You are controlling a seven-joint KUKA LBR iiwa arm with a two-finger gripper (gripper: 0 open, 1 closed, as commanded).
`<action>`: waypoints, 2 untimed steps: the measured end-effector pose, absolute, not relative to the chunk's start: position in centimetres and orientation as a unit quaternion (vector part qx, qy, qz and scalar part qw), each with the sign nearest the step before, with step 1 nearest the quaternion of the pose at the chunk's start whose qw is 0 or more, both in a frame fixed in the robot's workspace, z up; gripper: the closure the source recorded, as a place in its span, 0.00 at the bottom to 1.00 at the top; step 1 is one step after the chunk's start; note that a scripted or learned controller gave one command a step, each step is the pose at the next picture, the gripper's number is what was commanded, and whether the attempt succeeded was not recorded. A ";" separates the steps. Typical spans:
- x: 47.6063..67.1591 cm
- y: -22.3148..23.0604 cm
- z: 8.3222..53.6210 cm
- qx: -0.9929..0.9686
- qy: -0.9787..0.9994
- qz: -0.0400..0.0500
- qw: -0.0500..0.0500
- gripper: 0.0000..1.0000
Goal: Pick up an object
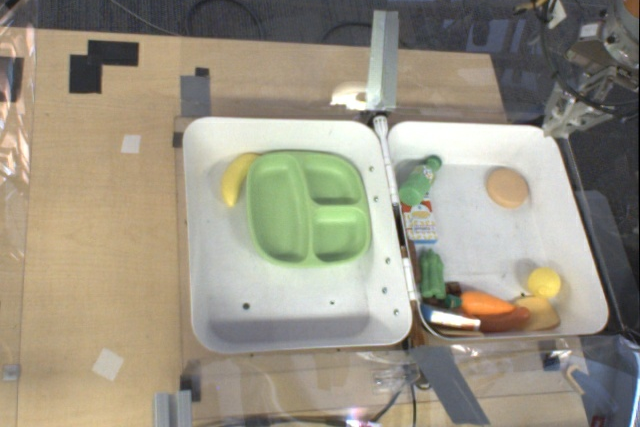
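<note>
- Two shallow white bins sit side by side on the wooden worktop (100, 245).
- The left bin (215, 315) holds one smooth green divided plate (305, 207) and one curved yellow banana (235, 177) touching its left edge.
- The right bin (470, 245) holds one green bottle (418, 183), one round tan disc (508, 187), one yellow ball (544, 282), and one orange carrot (488, 303) among clutter.
- The gripper (575, 110) hangs above the right bin's far right corner; its state cannot be told.

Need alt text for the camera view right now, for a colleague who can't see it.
Two white bins sit side by side: the left bin holds a green divided plate and a banana; the right bin holds a green bottle, a round bun, a carrot and a lemon. The gripper hovers at the upper right.
</note>
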State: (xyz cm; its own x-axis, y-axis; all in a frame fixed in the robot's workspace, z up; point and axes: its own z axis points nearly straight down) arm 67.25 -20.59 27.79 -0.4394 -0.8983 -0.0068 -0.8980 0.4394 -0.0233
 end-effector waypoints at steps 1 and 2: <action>56.6 -20.6 20.3 -0.586 0.810 0.000 0.002 1.00; 63.9 -13.1 27.2 -0.558 0.830 -0.003 0.008 1.00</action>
